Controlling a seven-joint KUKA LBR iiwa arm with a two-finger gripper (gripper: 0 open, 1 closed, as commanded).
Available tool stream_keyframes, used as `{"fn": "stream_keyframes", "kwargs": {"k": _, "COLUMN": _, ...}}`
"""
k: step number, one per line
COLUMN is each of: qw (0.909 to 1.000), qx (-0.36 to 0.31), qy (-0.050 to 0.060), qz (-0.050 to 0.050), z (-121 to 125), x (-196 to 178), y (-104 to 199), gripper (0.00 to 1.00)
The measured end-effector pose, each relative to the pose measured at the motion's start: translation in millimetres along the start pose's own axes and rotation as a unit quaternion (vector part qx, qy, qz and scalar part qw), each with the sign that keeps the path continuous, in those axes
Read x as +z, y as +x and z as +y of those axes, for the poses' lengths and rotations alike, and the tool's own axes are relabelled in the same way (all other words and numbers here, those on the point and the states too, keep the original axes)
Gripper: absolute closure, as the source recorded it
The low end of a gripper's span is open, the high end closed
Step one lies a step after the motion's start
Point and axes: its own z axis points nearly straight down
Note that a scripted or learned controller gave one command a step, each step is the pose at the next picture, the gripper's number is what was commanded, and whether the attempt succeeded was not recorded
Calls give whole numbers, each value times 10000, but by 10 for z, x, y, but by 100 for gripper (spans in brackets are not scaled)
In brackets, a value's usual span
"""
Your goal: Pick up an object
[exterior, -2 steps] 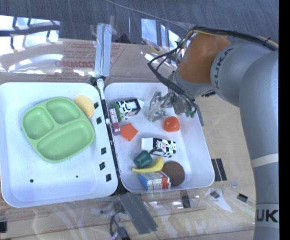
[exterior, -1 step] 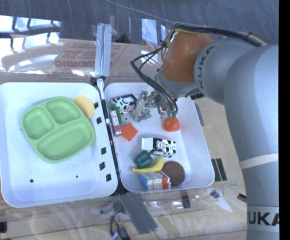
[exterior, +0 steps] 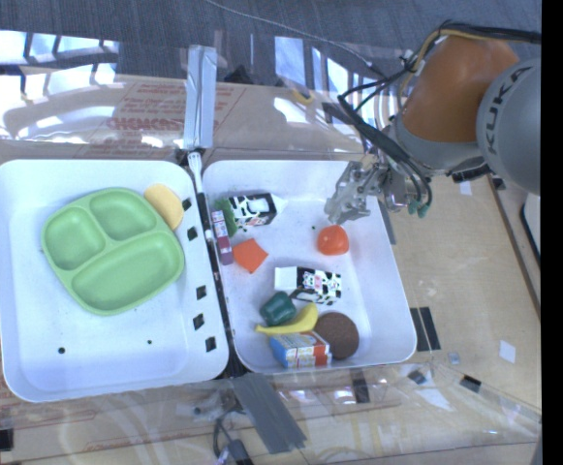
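Note:
My gripper (exterior: 344, 206) hangs over the right side of the right bin (exterior: 383, 298), its fingertips just above and slightly behind a small red-orange tomato (exterior: 333, 240). Nothing shows between the fingers, which stand a little apart. Other items lie in the same bin: an orange block (exterior: 250, 256), two black-and-white cow-print cartons (exterior: 253, 208) (exterior: 318, 283), a dark green pepper (exterior: 278, 308), a yellow banana (exterior: 291, 324), a brown round object (exterior: 338, 333) and a red-and-blue box (exterior: 299, 351).
The left bin (exterior: 29, 356) bears a green divided plate (exterior: 113, 248) with a yellow object (exterior: 165, 202) at its upper right corner. A purple bottle-like thing (exterior: 221, 235) lies along the divider between bins. A cardboard wall (exterior: 145, 114) rises behind both bins.

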Motion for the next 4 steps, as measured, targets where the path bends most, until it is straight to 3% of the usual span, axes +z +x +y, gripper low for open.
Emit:
{"fn": "stream_keyframes", "kwargs": {"k": 1, "qw": 9962, "qx": -869, "qy": -36, "qz": 77, "z": 6, "x": 924, "y": -79, "gripper": 0}}
{"fn": "stream_keyframes", "kwargs": {"k": 2, "qw": 9969, "qx": -785, "qy": -20, "qz": 31, "z": -5, "x": 871, "y": -221, "gripper": 0}}
{"fn": "stream_keyframes", "kwargs": {"k": 3, "qw": 9956, "qx": -932, "qy": -23, "qz": 24, "z": 243, "x": 1017, "y": -354, "gripper": 0}}
{"fn": "stream_keyframes", "kwargs": {"k": 4, "qw": 9975, "qx": -710, "qy": -18, "qz": 32, "z": 68, "x": 756, "y": -378, "gripper": 0}}
